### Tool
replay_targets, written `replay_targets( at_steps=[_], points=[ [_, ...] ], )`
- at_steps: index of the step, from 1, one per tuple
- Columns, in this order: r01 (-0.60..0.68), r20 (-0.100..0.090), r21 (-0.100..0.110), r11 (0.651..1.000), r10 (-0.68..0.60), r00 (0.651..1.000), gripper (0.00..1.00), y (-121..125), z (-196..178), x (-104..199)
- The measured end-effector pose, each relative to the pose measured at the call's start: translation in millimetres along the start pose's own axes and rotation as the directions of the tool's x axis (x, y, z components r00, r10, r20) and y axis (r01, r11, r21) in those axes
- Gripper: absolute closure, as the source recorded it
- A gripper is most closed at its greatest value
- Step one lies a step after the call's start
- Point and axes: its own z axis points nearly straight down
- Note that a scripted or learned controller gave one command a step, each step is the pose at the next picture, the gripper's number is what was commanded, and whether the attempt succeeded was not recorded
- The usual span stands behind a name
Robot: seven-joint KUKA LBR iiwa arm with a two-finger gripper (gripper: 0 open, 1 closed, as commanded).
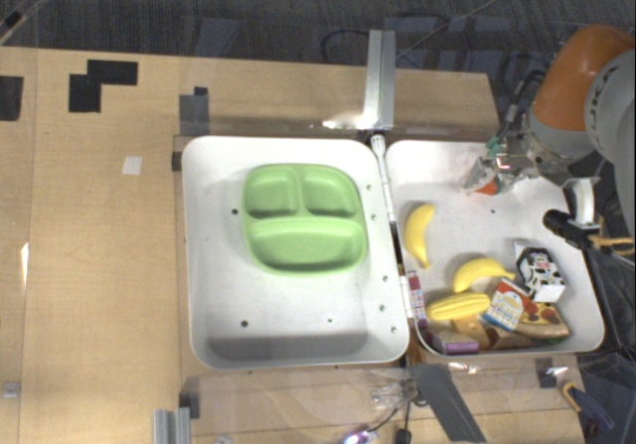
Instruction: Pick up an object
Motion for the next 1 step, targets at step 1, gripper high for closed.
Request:
replay_targets(
  at_steps=[1],
  points=[
    [0.070, -0.004, 0.009, 0.997, -0.070, 0.998, 1.00, -30.4, -86.7, 98.1]
  ],
)
